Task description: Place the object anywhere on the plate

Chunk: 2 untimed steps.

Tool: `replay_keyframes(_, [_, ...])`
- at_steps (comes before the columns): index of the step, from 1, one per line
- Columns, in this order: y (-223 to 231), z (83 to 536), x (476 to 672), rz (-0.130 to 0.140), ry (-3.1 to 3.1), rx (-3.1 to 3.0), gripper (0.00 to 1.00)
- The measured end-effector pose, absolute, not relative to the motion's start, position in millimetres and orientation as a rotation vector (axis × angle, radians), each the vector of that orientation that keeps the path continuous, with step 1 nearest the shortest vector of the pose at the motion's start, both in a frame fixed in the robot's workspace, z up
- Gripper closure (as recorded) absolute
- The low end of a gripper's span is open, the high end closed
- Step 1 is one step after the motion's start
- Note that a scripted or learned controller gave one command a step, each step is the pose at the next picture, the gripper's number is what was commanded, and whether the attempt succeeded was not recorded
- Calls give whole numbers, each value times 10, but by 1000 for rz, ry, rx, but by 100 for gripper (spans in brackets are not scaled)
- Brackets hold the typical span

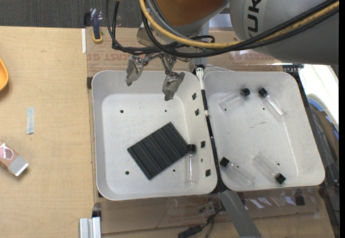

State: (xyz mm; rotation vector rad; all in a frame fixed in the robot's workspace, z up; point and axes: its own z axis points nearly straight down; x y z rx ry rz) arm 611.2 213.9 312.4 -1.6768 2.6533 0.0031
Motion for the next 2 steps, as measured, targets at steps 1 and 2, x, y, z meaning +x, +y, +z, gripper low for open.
replay_keyframes(1, [2134,3224,6128,6,2654,-1666,100])
replay_keyframes(2, [2191,1986,6599,3,2312,-2120,100])
